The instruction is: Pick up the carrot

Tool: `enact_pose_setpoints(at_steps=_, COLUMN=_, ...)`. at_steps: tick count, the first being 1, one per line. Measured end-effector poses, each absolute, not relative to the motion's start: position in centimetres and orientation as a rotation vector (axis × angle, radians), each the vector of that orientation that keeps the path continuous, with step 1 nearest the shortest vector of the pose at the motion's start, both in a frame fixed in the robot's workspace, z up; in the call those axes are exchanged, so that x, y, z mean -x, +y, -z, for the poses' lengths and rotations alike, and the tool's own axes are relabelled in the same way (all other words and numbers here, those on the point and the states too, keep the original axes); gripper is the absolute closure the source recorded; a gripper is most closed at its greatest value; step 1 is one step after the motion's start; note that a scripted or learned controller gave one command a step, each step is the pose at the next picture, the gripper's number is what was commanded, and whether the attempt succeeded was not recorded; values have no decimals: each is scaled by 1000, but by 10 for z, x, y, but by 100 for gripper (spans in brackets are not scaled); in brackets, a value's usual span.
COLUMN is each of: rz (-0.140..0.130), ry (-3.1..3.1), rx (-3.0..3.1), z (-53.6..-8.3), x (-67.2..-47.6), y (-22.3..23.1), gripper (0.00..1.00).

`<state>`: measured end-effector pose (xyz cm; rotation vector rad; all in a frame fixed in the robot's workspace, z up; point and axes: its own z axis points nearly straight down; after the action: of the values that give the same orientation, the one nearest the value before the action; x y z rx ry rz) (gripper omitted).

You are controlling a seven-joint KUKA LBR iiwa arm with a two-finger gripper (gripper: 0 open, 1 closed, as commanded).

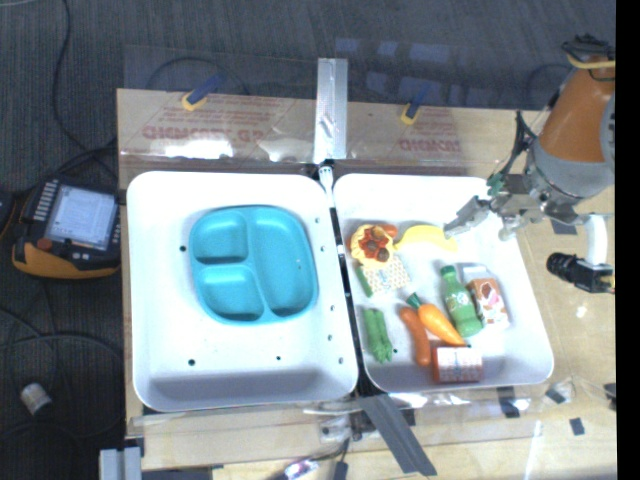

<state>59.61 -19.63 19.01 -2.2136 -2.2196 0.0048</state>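
Bench seen from above, two shallow white bins side by side. Left white bin [160, 368] holds a turquoise plastic plate with three compartments [252, 263], sitting slightly toward the far side of the bin.

Right white bin [530, 338] holds the loose items. Orange toy carrot [440, 321] lies near the bin's middle, tilted, thick end toward the near right. A second, darker orange-red carrot-like piece [417, 336] lies just beside it on the left, touching or nearly so. Green plastic bottle [460, 300] is just right of the carrot, with a small printed carton [488, 302] beside that. Red-and-white labelled can [458, 365] lies at the carrot's near end. Green pea pod [378, 333] sits to the left, near the divider. Farther back: a round red-and-yellow toy [374, 242] over a pale patterned piece, and a yellow banana [424, 235] next to it.

Grey arm with orange band [578, 118] enters from the right. Gripper [483, 211] hovers over the far right part of the right bin, just beside the banana's right end, well apart from the carrot. Cannot tell whether it is spread or closed; nothing visibly held.
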Motion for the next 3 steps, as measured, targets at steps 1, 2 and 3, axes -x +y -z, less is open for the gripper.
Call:
enact_pose_setpoints(at_steps=1, rz=-5, ry=-2220, rx=2214, z=-190, x=-596, y=-196, gripper=0)
enact_pose_setpoints(at_steps=2, rz=-5, ry=-1880, rx=2508, z=-119, x=-558, y=-151, gripper=0)
enact_pose_setpoints(at_steps=3, rz=-10, ry=-1952, rx=2451, z=-120, x=-489, y=-105, gripper=0)
